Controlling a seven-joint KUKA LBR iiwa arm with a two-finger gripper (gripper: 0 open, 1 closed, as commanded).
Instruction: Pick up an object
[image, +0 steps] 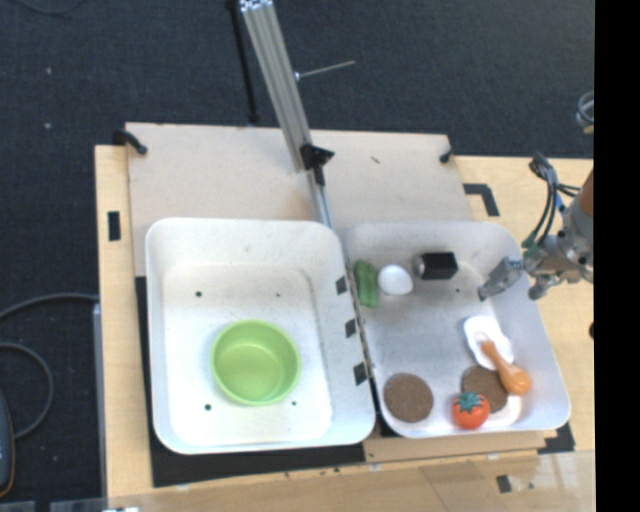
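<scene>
Camera view | end effector (522, 276) above right bin (440, 238) rim | black block (436, 265) near (white ball (395, 280) beside)

right bin (420, 330) centre open; clutter rings it: black block (436, 265) upper frame, brown disc (408, 397), tomato (470, 410) lower edge.

I see two white bins side by side on my wooden bench (115, 300): the left bin (170, 250) mid-frame, the right bin (548, 350) beside it. A metal post (285, 85) slants from the top centre.
</scene>
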